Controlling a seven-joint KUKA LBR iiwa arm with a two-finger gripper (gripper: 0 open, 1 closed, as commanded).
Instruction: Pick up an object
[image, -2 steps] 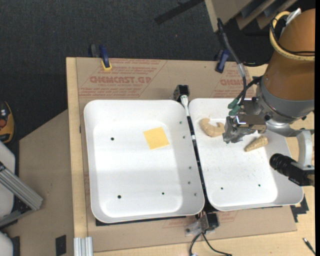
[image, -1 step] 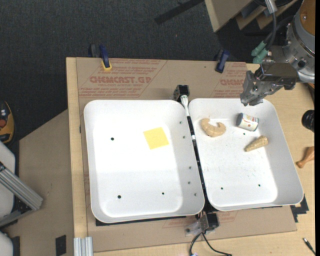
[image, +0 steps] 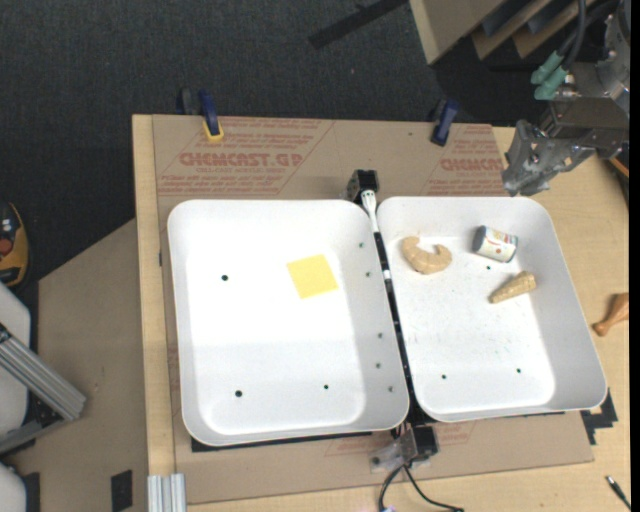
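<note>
A flat yellow square (image: 312, 276) lies in the left bin (image: 200, 330). The right bin (image: 560, 350) holds a tan curled piece (image: 427, 255), a small white and grey cylinder (image: 494, 243) and a tan cone-shaped piece (image: 512, 288). My gripper (image: 530, 168) hangs at the upper right, above the far right corner of the right bin, up and to the right of the cylinder. Nothing shows between its fingers, and their spread is too dark to read.
Both bins rest on a brown cardboard sheet (image: 250, 155) held by blue clamps (image: 208, 112) at the back. A black clip (image: 362, 185) joins the bins at the far seam. A wooden bench edge and an orange-brown object (image: 612, 318) lie at the right.
</note>
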